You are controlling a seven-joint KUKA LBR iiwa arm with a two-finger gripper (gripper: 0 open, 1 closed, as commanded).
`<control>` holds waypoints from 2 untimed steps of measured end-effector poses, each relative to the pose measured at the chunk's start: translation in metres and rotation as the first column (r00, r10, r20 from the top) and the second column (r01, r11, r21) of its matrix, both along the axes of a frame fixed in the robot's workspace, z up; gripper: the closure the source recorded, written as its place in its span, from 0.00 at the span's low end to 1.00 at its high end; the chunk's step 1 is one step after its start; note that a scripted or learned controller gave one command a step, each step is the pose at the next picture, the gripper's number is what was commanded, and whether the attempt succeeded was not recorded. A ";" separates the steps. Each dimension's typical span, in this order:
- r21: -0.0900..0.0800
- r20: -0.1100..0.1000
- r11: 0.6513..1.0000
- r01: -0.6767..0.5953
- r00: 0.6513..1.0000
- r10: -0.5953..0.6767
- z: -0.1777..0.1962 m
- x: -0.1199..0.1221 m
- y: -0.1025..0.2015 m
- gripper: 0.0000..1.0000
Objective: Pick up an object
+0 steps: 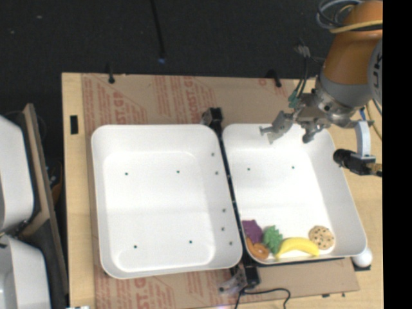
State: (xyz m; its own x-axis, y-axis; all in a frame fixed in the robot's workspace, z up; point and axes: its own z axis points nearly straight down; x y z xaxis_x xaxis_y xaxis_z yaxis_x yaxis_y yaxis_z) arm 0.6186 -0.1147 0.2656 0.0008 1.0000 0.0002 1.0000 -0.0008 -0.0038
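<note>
Approach is the step in hand, by my reading — nothing is grasped yet. The gripper [291,131] hangs over the far end of the right bin [293,179], its two fingers spread apart with only bare white floor between them. Every candidate for the pick lies at the opposite, near end of that same bin, well apart from the claw: a purple piece [252,228] by the inner wall, an orange piece [259,251] just below it, a green leafy piece [273,237] touching or nearly touching both, a yellow banana [297,246] lying flat along the near wall, and a cookie [321,237] just beside the banana's tip. The left bin [158,198] holds nothing to pick.

Next, the arm likely needs to travel toward the near wall and descend over one item. The cookie looks the easier target, sitting a little clear of the cluster — the purple, orange and green pieces crowd each other, so fingers closing there could nudge a neighbour or catch two at once
</note>
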 end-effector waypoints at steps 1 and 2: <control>0.000 0.005 1.000 0.000 1.000 0.000 0.002 0.001 0.000 0.00; 0.000 0.001 1.000 -0.001 1.000 0.001 -0.041 0.004 0.002 0.00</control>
